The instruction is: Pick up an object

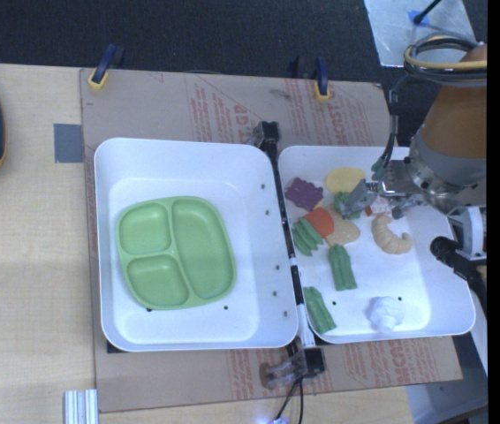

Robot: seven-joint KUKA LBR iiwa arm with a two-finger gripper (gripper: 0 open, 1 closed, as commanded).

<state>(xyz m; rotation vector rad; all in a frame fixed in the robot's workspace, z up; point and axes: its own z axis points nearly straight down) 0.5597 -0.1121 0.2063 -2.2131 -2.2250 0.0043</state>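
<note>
The gripper [362, 200] is seen low in the right bin [444, 321], near the yellow piece [344, 179] and the orange piece [321, 221]; whether its fingers are spread or pressed together cannot be told. A purple piece [303, 192], green pieces [342, 267], a tan curved piece [391, 236] and a white lump [385, 313] are also lying in this bin. A green divided plate [176, 252] is placed in the left bin [135, 162].
</note>
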